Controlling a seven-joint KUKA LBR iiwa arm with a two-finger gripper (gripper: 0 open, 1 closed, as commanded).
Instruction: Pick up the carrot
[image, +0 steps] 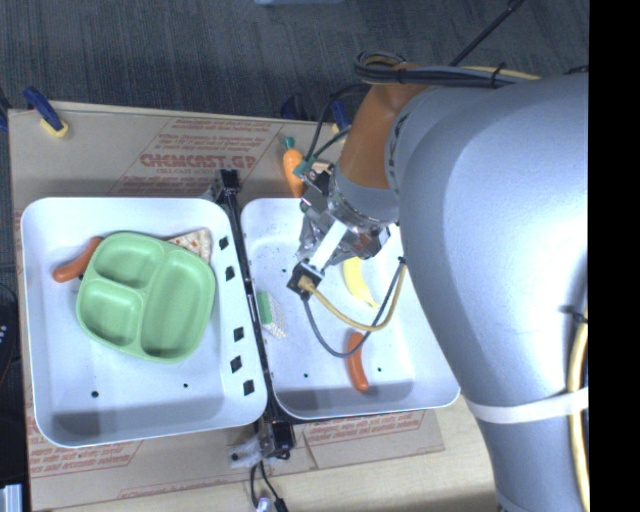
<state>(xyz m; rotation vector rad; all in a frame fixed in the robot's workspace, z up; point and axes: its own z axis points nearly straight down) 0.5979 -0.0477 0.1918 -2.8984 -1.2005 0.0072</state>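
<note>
Nearest the camera in the right bin (300, 385) lies an orange-red sausage-like piece (356, 368), and its colour could draw a grab meant for the carrot. Just past it sits a yellow banana (356, 282), close under the gripper (322, 248), which hangs over the middle of that bin. The wrist hides its working end, so I cannot tell whether it is open or closed, and nothing can be seen in its hold. The carrot (291, 172), orange with a green top, lies farther off, seemingly outside the bin on the cardboard (200, 150) just beyond the far rim. A straight descent from here would likely meet the banana or bare floor, and reaching for the carrot risks clipping the rim or nudging the carrot away.
</note>
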